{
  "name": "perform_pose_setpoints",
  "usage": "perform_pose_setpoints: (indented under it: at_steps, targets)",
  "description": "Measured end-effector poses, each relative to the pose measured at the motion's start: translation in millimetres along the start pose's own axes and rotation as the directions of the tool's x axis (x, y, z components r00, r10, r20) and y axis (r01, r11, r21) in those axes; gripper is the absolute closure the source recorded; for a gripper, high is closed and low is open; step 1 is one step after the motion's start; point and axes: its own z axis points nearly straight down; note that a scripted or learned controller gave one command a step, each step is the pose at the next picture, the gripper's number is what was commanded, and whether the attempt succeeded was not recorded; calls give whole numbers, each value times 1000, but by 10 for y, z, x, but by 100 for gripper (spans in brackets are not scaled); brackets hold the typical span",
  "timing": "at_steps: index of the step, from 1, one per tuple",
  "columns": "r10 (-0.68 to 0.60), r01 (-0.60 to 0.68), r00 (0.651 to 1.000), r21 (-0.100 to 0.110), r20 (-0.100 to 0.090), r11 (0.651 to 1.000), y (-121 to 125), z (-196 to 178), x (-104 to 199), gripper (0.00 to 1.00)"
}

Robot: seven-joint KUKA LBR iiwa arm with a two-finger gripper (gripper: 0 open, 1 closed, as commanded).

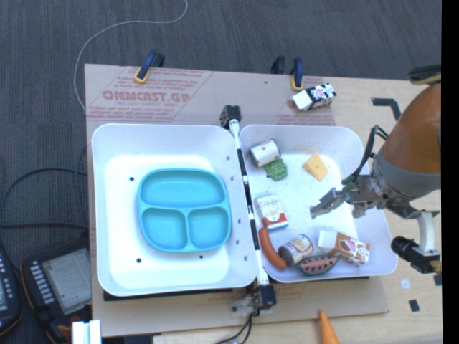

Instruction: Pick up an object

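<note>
A: Why is everything piled in one bin?

B: The right bin serves as the picking stock. Toy foods lie loose in it: a yellow cheese wedge toward the far edge, a green sprig beside a small can, and a hot dog, a tin and a watermelon slice crowded along the near edge. The left bin carries a blue divided plate, presumably a drop spot.

A: And the pincer?

B: The pincer hangs over the bare middle of the right bin. Its dark fingers look slightly spread, nothing between them. No object is picked up yet; the nearest is a white block just toward the near edge.
</note>
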Motion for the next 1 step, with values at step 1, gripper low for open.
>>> perform_pose_setpoints:
  at_steps: [1]
  targets:
    - [0, 0, 1000, 3, -1, 1000, -9, 1038, 169, 0]
